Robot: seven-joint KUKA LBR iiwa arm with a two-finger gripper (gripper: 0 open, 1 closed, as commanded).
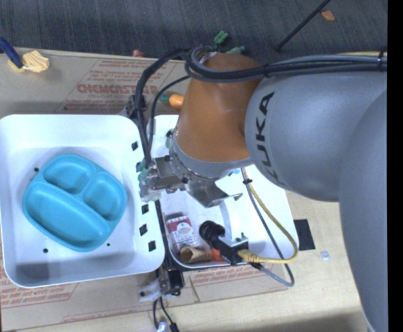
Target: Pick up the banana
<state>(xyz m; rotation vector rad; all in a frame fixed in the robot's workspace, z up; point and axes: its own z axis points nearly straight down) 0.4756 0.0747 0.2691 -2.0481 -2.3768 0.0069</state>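
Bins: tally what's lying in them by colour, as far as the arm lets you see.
Blue: 1, the tray in the left bin
Red: 1, a packet in the right bin
Tan: 1, a small item by the packet
Total: 3 visible; the arm hides most of the right bin.

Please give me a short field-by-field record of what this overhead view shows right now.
left bin: holds a blue divided plate
right bin: largely covered by the arm; a small red packet and a brownish item lie near its front
arm: reaches in from the right, orange band over the right bin
banana: cannot be picked out
jaws: hidden under the wrist
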